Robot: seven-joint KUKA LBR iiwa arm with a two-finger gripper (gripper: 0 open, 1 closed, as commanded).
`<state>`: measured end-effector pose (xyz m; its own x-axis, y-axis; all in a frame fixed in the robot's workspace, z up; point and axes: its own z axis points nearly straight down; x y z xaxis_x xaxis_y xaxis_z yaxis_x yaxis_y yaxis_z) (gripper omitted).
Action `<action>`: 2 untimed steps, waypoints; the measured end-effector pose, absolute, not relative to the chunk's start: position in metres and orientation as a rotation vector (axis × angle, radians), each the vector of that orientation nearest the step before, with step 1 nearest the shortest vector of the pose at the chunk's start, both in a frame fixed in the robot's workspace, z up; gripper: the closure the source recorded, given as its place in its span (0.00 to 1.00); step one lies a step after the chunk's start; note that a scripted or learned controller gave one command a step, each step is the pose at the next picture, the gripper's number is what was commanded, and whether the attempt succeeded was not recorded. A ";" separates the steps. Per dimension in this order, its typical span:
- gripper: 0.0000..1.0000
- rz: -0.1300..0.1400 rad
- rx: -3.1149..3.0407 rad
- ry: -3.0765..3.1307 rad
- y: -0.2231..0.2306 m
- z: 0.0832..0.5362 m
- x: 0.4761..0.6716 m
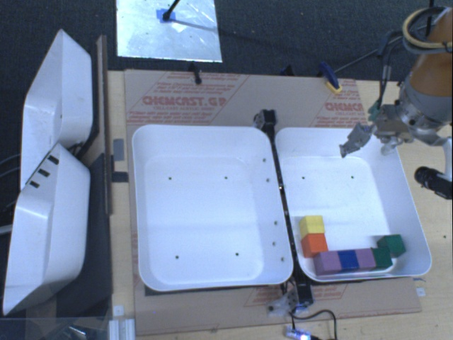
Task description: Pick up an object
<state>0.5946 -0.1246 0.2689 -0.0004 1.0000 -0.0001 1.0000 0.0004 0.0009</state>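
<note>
Nearest cam: block cluster at the near edge of the right bin [407,211]. Left bin [152,190] sits beside it, rims touching along the centre. Arm [428,83] enters from the right, orange band above wrist, over the right bin's far-right corner. Gripper [354,142] hangs over the far part of the right bin, nothing btwn fingers; open or closed: can't tell. Blocks, well apart from the gripper: purple [328,262], blue [348,260], 2nd purple [366,258] in a row; green [390,246] at the row's right end; orange [315,244] w/ yellow [311,226] just behind it, at the row's left end.
</note>
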 end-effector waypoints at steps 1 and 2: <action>0.00 -0.005 2.224 2.227 -0.092 0.193 0.542; 0.00 0.001 2.221 2.221 -0.093 0.196 0.544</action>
